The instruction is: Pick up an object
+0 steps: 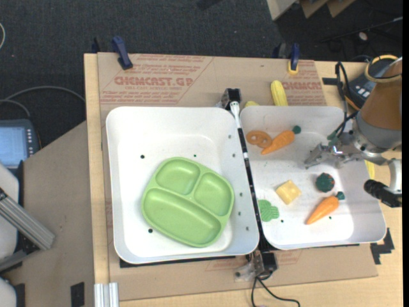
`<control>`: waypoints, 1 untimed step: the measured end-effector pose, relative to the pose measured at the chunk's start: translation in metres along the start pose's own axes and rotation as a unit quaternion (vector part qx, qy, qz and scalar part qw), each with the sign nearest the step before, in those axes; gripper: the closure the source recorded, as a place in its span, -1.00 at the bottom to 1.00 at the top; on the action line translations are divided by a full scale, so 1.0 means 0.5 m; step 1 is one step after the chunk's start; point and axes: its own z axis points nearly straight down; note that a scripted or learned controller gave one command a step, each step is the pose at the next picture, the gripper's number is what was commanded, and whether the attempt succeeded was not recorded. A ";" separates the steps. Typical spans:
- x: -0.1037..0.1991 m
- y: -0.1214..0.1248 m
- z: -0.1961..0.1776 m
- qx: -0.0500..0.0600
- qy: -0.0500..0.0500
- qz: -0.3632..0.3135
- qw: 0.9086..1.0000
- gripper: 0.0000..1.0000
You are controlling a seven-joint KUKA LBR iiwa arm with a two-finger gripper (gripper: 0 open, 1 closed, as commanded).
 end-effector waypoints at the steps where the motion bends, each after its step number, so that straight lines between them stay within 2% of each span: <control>1: -0.001 -0.056 -0.004 -0.002 -0.001 0.000 1.000 -1.00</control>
